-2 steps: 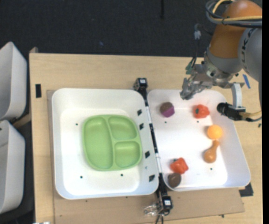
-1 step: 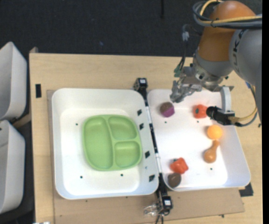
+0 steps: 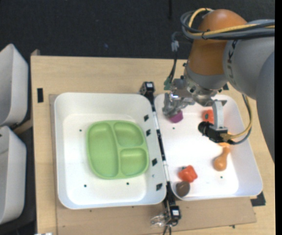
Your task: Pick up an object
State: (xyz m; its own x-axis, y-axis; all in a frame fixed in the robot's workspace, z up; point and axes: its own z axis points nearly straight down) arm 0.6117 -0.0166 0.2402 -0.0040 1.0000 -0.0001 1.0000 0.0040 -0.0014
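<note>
A grey robot arm with an orange band reaches in from the upper right of the frame, its gripper low over the upper left corner of the right-hand white bin, beside the divider between the two bins. A small purple object sits directly under the fingertips, touching or nearly so; whether the fingers are apart or closed on it cannot be told from this angle. Elsewhere in the right bin lie a small orange piece near the wrist hardware, a tan pear-shaped object toward the right, a red-orange block and a dark brown object at the lower left corner. The left-hand white bin holds a green divided plate at centre frame.
</note>
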